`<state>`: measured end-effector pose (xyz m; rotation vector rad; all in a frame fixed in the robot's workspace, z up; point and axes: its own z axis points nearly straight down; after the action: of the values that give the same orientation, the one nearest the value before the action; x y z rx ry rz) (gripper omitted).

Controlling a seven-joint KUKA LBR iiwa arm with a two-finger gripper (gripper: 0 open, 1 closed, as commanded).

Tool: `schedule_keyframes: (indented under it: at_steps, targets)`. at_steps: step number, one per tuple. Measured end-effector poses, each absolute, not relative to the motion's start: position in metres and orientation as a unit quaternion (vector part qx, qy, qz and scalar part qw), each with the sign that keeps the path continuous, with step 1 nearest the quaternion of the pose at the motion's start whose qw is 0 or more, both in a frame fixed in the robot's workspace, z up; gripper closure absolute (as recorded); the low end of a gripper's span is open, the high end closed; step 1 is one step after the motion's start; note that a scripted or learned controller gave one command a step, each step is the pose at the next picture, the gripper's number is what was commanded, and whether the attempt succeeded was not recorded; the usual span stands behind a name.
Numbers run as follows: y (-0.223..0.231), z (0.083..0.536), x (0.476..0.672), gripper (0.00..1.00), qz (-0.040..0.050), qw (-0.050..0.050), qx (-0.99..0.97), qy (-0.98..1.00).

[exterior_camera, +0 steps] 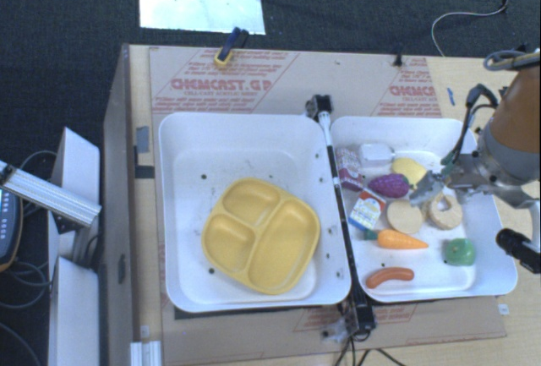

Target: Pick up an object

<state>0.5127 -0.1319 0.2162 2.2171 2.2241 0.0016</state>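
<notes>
Hovering: hand (433, 185) low over right bin (490, 271).

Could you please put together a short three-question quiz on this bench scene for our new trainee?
1. True or false: the yellow plastic divided tray lies in the right white bin.
2. Which item lies closest to the near rim of the right white bin?
A. the orange toy carrot
B. the red toy sausage
C. the purple toy grape bunch
3. Fill in: the round green toy lies to the ______ of the orange toy carrot in the picture.

Key: 1 false, it lies in the left white bin; 2 B; 3 right.
</notes>
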Motion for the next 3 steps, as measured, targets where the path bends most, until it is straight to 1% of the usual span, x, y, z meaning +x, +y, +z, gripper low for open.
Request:
schedule_keyframes:
  at_steps: [1,2,3]
  targets:
    - [-0.106,0.093,0.555,0.00,0.0035,0.004,0.706,0.708]
    - [-0.110,0.090,0.601,0.00,0.0037,0.005,0.706,0.708]
    - [-0.110,0.101,0.602,1.00,0.0049,0.007,0.705,0.709]
